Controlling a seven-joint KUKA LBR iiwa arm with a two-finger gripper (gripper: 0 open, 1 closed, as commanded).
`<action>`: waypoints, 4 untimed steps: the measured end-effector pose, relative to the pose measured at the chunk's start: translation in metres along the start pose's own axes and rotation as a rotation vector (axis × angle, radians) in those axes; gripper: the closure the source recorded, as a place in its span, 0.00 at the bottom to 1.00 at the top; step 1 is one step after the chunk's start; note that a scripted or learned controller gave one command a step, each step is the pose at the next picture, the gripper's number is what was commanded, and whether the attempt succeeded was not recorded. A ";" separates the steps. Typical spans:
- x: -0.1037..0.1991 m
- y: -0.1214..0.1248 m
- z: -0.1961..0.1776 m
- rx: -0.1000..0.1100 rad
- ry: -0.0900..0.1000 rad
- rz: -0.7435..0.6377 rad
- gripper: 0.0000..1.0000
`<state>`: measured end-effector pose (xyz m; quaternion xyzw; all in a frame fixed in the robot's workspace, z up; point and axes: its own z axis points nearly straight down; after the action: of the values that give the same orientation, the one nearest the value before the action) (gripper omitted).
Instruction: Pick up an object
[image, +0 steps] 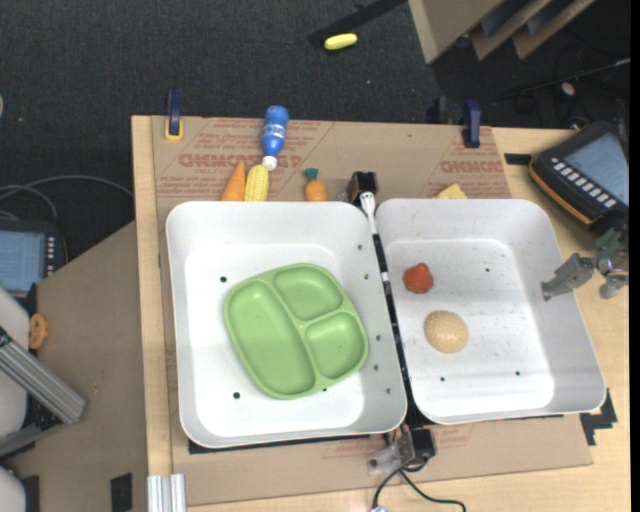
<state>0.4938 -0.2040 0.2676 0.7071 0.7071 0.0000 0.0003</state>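
The right white bin (530, 225) holds a small red, tomato-like object (418, 278) and, just below it, a beige round object (446, 331). My gripper (586, 283) hovers over that bin's right rim, well to the right of both objects. It is open, with two grey fingers (566, 277) spread apart and nothing between them. A green divided plate (295, 329) lies in the left white bin (200, 240).
Behind the bins on the cardboard lie a blue bottle (275, 130), a corn cob (257, 183), an orange piece (234, 184), a small carrot (315, 187) and a yellow piece (451, 192). A tablet (590, 172) sits at the right edge.
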 end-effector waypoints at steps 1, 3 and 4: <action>0.052 0.056 0.106 0.008 0.006 -0.007 0.00; 0.110 0.142 0.185 -0.004 -0.001 -0.003 0.00; 0.110 0.141 0.172 -0.005 -0.002 -0.003 1.00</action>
<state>0.6350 -0.0944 0.0957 0.7062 0.7080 0.0013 0.0027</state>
